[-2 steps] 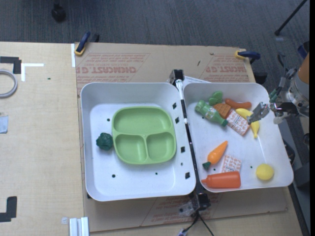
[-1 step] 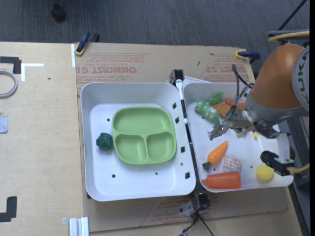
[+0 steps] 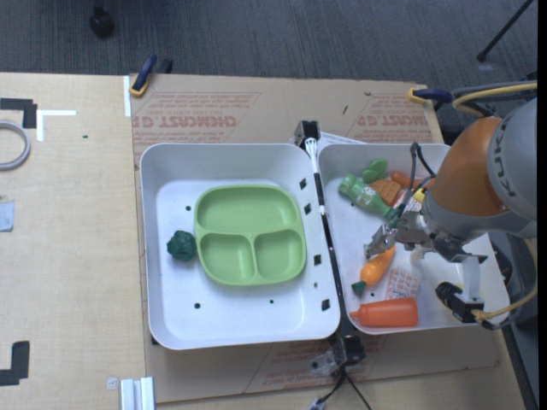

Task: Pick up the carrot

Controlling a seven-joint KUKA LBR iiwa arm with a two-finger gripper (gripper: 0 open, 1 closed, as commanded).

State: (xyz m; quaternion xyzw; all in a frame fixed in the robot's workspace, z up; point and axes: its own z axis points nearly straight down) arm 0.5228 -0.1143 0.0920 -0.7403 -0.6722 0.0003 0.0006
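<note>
The gripper (image 3: 384, 244) is down in the right bin (image 3: 444, 319), its fingertips at the top end of the carrot (image 3: 374, 268), which lies on the bin floor left of centre, slanting down toward the divider. The fingers seem to sit close around the carrot's upper tip, but whether they have truly closed on it I cannot tell. The main risk is a hold too near the end — a tapered, smooth carrot pinched at its tip could swing or slip out as the arm rises and drop back into the bin. A second risk is crowding: a green bottle (image 3: 362, 195) and some orange and green pieces lie just above the gripper, and an orange-red bottle (image 3: 389, 313) lies just below the carrot, so a drifting finger could nudge or snag one of them instead. The left bin (image 3: 158, 254) holds a green divided plate (image 3: 250, 233) with nothing visible in its compartments, and a dark green broccoli piece (image 3: 181, 245) on the bin floor, touching or just beside the plate's left edge.
</note>
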